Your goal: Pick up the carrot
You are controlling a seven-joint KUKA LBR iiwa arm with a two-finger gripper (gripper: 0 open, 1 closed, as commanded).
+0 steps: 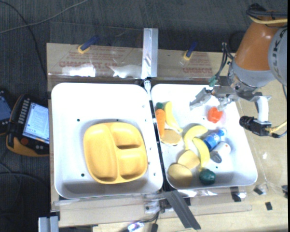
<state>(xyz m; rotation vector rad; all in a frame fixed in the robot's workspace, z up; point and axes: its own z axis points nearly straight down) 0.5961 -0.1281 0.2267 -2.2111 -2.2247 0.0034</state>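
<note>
We see the gripper spread open and holding nothing above the right bin. The carrot lies well apart, along that bin's left wall, green end toward the far rim.

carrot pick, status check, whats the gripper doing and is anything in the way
Gripper over right bin, upper part, fingers apart, holding nothing. Carrot lies against the bin's left wall, untouched. Banana right beside it, crowding the grasp.
</note>
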